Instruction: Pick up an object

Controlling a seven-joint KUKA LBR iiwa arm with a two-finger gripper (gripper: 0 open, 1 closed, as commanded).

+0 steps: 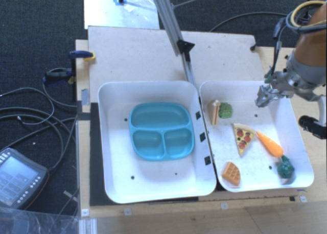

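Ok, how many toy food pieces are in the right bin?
5: broccoli at back-left, pizza slice centre, carrot beside it, waffle front-left, dark green vegetable front-right.

— Where is the grey KUKA arm with the orange band (309,39)?

— At the camera view's right edge, reaching in and leaning left. The orange band sits high, with yellow and black cabling looped above it.

— And the silver two-finger gripper (264,96)?

— It hangs below the grey wrist, angled down and to the left. Its fingertips appear small and blurred.
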